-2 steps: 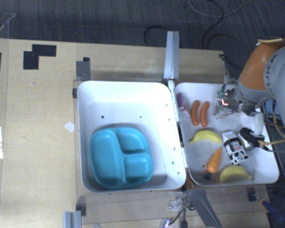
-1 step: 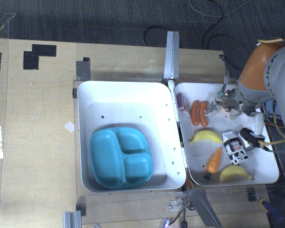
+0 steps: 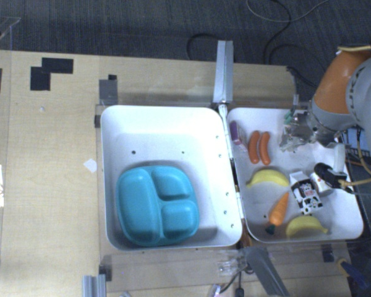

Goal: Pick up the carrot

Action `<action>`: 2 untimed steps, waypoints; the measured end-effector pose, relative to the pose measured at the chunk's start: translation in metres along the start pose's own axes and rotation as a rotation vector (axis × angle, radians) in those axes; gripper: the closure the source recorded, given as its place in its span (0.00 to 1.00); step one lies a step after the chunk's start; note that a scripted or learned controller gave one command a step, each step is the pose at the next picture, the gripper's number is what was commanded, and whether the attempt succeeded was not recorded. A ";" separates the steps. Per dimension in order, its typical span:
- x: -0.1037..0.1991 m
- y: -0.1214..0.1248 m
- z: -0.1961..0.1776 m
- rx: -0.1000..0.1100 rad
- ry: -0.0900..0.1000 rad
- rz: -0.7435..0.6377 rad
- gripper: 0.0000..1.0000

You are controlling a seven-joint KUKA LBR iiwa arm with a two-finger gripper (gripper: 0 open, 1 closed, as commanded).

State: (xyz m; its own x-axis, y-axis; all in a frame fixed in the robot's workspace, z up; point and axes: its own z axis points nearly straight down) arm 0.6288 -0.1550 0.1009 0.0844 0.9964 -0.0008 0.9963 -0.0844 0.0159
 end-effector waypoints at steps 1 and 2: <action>0.085 -0.022 -0.086 0.010 0.001 0.106 1.00; 0.036 0.025 -0.008 0.013 -0.001 0.116 1.00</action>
State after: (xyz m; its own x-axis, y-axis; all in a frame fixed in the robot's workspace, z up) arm 0.6571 -0.1212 0.1090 0.1987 0.9801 -0.0008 0.9801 -0.1987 0.0034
